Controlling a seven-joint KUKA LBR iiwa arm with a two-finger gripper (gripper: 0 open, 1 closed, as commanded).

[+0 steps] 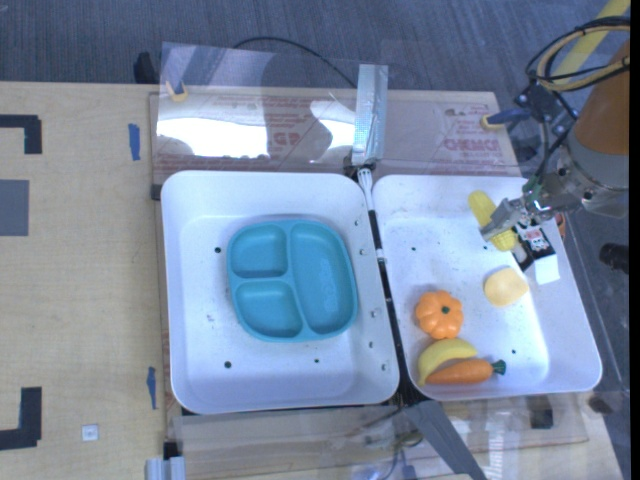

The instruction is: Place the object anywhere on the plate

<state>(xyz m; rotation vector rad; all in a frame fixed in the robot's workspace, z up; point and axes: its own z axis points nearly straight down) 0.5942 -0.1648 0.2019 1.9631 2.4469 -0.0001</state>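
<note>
You had the gripper (503, 225) low in the right bin (570, 358), at the far right part of it, well to the right of the plate (293, 278). Its fingers closed around a yellow corn piece (487, 211), which sat between them. The blue plate lay in the left bin (190, 298). Right of the plate, in the other bin, sat a pumpkin (440, 313), a banana (445, 353) touching a carrot (462, 371), and a pale lemon (506, 286).
</note>
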